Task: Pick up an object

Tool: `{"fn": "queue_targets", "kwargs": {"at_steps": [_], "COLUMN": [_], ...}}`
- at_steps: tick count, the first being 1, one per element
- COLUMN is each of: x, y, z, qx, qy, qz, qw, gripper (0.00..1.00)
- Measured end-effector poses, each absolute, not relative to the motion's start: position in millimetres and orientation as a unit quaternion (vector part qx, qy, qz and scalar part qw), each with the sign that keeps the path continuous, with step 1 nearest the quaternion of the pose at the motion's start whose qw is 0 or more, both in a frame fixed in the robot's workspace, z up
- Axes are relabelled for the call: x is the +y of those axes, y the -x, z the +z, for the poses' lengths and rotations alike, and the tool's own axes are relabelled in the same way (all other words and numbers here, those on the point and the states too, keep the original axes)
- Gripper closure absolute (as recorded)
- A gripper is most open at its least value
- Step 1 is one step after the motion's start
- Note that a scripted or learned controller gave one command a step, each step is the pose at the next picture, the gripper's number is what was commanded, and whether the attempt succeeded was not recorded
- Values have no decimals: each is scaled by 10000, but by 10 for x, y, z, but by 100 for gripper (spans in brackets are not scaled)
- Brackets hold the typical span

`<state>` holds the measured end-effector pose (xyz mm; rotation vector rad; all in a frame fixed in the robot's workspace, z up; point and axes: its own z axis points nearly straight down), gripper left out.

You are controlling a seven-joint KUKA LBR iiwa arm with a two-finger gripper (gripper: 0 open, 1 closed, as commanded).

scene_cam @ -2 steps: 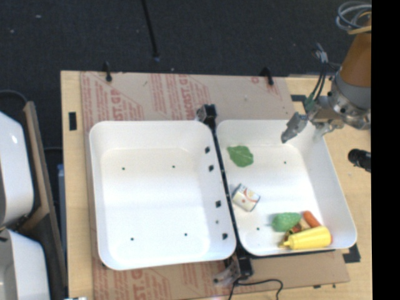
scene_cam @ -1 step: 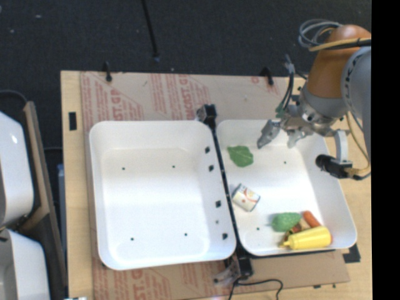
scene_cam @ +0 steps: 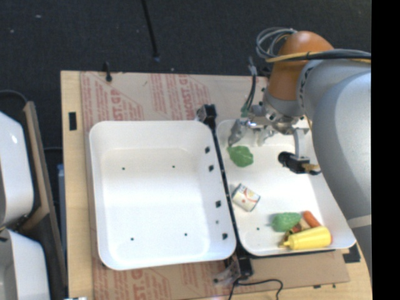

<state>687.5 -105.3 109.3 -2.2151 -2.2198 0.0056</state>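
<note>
Green lump: lies in the right bin, at its far left, close to the wall shared with the neighbouring bin. It is the thing nearest the claw, so I judge it the likely target.
Claw: hangs just beyond the green lump on the far side. Its two prongs stand apart with nothing between them, and whether a tip touches the lump cannot be told from this slant.
Arm: grey with an orange band, bent over the right bin's far end.
Other candidates: a white cup-like piece with red marks lies mid-bin. A second green piece, an orange piece and a yellow bottle are bunched at the near corner, well apart from the claw.
Left bin: white, beside the right one on the tabletop.
Done: the claw is posed next to one object.
Left: centring over the lump, descent, closing and lifting; nothing is gripped yet.
Stage, as a judgement: early.
</note>
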Motion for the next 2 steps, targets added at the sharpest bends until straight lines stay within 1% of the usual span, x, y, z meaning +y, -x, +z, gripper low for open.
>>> {"fn": "queue_targets", "kwargs": {"at_steps": [1,2], "x": [-958,-969], "y": [-6510,-6522], "z": [1004,1119], "qx": [-7068,-7063], "qy": [7074,7079], "qz": [5,-7], "qw": [5,-11], "gripper": [0,100]}}
